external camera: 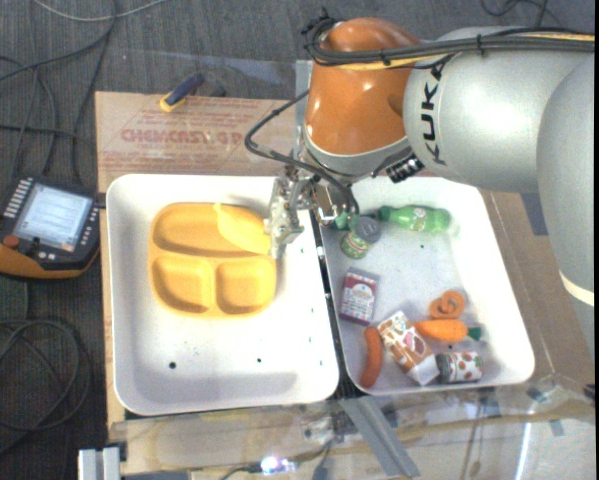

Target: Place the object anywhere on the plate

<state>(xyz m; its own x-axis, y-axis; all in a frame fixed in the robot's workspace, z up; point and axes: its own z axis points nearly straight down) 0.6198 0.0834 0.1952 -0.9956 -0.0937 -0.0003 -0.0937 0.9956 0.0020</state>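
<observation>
**Gripper poised at the plate's right edge with a pale yellow piece at its fingers; release not yet made.**

The gripper (285,218) was seen above the right rim of the yellow sectioned plate (216,258), which lay in the left bin (139,368). A pale yellow, flat object (241,230) was seen over the plate's upper right compartment, its right end reaching the gripper's fingers; it appeared to be pinched between them, though the grip itself was partly hidden by the wrist. Whether the object was already resting on the plate or was held just above it could not be told. The carrying was judged largely done; opening the fingers and lifting clear were judged to be left. In the right bin (499,268) a green bottle (415,218), a carrot (441,330), a sausage (371,356) and small cartons were left untouched.
</observation>
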